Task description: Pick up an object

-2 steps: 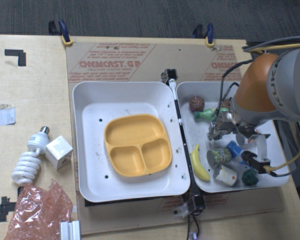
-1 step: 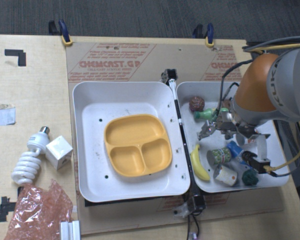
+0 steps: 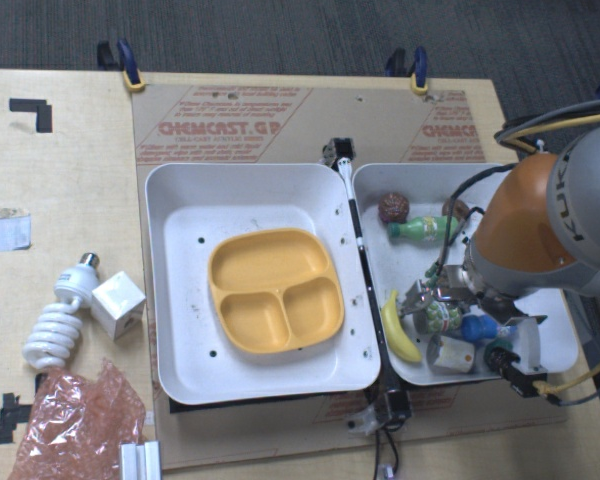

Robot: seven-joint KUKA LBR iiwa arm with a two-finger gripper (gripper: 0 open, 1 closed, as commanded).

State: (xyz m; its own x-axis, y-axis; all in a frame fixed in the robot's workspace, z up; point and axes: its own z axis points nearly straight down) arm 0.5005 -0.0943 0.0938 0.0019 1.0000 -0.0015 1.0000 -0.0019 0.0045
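Observation:
The right bin [image 3: 375,186] holds a yellow banana [image 3: 398,330] near its left wall, a green bottle [image 3: 420,230] lying toward the back, a dark red-brown ball [image 3: 393,207] beside it, a blue object [image 3: 477,326] and a pale grey item [image 3: 450,356] at the front. My gripper [image 3: 435,308] is low in this bin, just right of the banana, over a small green and white object [image 3: 441,317]. The arm's grey and orange wrist [image 3: 525,223] covers the bin's right part.
The left bin [image 3: 170,288] carries a yellow divided tray [image 3: 276,290]. On the bench to the left lie a spiral light bulb [image 3: 58,320], a white cube [image 3: 118,303] and a crumpled pinkish bag [image 3: 75,426]. Cables [image 3: 550,120] run along the arm at right.

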